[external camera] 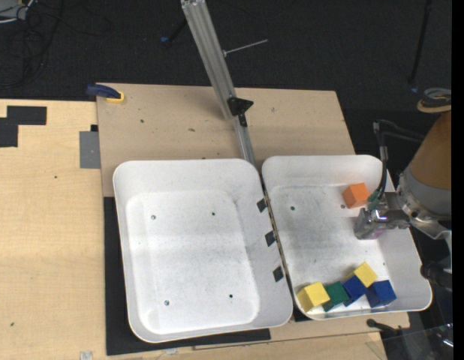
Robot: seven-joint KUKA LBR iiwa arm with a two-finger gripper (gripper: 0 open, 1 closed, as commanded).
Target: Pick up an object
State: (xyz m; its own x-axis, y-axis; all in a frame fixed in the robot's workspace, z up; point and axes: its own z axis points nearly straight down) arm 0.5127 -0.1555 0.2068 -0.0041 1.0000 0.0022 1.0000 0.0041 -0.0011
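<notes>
I see the arm (435,171) reaching in low over the right bin (322,238), its gripper (366,227) hovering just below the orange block (356,195). I cannot tell its grip state. Yellow, green and blue blocks (348,291) cluster along that bin's near edge.

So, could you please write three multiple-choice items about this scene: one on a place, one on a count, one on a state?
1. Where is the orange block?
A. left bin
B. right bin, far part
C. on the bench

2. How many blue blocks lie in the near cluster?
A. two
B. none
C. four

3. How is the gripper placed?
A. over the left bin
B. over the right bin, beside the orange block
C. beyond both bins

Answers: 1 B, it sits near the far rim. 2 A, one and another lie among yellow and green ones. 3 B, it hangs just below the orange block in the view.
</notes>
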